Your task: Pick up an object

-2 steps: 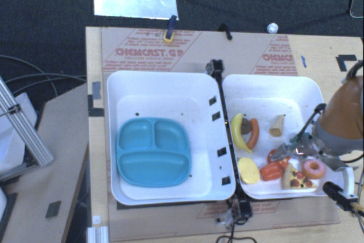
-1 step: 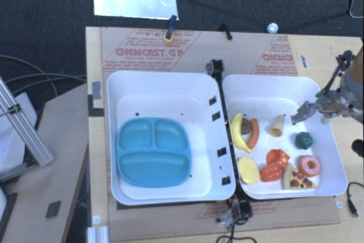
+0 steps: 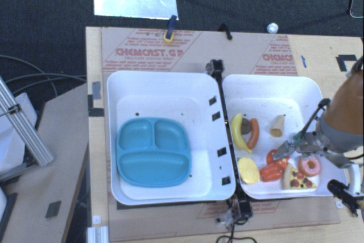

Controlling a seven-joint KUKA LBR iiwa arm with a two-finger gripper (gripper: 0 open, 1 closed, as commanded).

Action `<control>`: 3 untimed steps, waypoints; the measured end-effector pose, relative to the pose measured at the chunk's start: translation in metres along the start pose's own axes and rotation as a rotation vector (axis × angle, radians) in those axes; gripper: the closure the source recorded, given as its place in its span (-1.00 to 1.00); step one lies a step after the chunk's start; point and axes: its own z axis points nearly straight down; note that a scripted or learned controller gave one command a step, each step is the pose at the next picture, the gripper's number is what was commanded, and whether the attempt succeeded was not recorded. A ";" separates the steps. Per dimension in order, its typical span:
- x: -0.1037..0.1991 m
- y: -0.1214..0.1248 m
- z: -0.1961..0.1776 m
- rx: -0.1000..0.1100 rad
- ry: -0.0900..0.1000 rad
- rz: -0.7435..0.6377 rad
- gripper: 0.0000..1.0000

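The right bin (image 3: 267, 88) holds several toy foods. A yellow banana (image 3: 237, 134) and a brown-red sausage (image 3: 252, 132) lie at its left, and a tan cone (image 3: 277, 125) sits in the middle. Along the front are a yellow round piece (image 3: 248, 170), a red pepper (image 3: 272, 171), a pizza slice (image 3: 297, 178) and a pink donut (image 3: 310, 166). My gripper (image 3: 282, 152) reaches in from the right and hangs low over the red pepper's upper end, beside the donut. Its tips blend with the red toy beneath them.
In the left bin (image 3: 165, 85) lies a blue divided plate (image 3: 153, 151). The black divider with clips (image 3: 223, 134) runs between the bins. The arm's orange band and grey wrist (image 3: 344, 122) cover the right bin's right wall.
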 end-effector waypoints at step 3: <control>0.082 0.006 0.034 -0.014 -0.004 -0.005 -1.00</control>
